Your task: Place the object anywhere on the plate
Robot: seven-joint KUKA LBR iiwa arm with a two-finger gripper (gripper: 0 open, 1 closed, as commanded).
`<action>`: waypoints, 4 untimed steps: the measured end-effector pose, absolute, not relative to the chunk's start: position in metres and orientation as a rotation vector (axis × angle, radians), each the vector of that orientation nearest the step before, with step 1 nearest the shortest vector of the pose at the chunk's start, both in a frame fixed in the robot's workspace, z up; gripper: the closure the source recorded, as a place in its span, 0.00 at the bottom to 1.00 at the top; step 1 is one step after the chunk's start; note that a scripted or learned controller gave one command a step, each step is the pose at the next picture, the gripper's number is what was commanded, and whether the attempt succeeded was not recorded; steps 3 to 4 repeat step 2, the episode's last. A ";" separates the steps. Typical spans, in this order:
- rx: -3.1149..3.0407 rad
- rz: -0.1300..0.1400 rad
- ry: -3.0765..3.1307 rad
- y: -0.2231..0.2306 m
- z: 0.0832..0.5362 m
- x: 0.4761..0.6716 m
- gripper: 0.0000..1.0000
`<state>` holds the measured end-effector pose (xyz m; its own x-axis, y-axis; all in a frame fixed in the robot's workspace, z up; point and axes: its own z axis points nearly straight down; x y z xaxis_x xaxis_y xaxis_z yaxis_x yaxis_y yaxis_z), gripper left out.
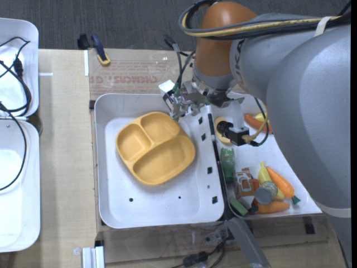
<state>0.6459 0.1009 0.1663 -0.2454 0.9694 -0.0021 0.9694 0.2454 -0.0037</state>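
toy pile (268,191): near corner of right bin (304,197); carrots, green bottle, grey piece, small box, jumbled and touching.
plate (155,147): yellow, three sections, lies flat in left bin (111,205), nothing on it.
divider: bins meet along a dark strip just right of plate.
gripper (179,106): low over far edge of left bin, just beyond plate's far rim; jaws too cluttered by cables to tell how open, can't tell if holding anything.
arm (290,77): grey, orange band, comes in over right bin.
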 end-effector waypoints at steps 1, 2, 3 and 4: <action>-1.353 0.003 -2.833 0.121 0.143 0.610 1.00; -1.354 0.003 -2.834 0.121 0.143 0.610 0.00; -1.354 0.003 -2.834 0.121 0.143 0.610 0.00; -1.354 0.003 -2.834 0.121 0.143 0.610 0.00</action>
